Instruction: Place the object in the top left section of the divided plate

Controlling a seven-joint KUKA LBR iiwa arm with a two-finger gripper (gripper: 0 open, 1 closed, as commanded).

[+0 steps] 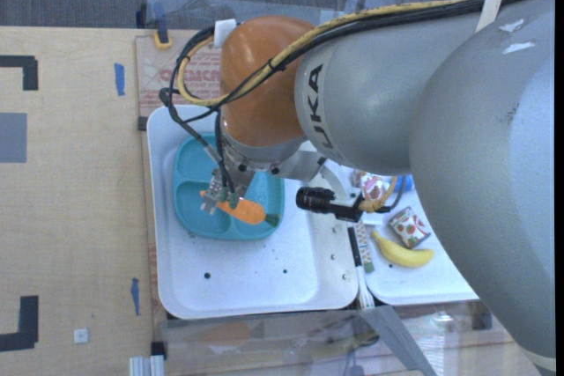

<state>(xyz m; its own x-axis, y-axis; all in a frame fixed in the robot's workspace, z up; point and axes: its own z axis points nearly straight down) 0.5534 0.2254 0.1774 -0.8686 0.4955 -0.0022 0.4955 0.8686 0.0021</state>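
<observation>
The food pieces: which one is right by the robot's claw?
The orange carrot-like piece, lying on the teal divided plate beside the gripper. The yellow banana and the small strawberry-print box lie in the other bin.

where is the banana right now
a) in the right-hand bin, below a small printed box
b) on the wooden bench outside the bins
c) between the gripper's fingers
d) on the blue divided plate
a, the banana lies on the right bin's white floor, just below a small printed box.

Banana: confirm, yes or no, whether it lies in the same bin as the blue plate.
No, the banana lies in the right bin, while the blue plate sits in the left one.
</observation>
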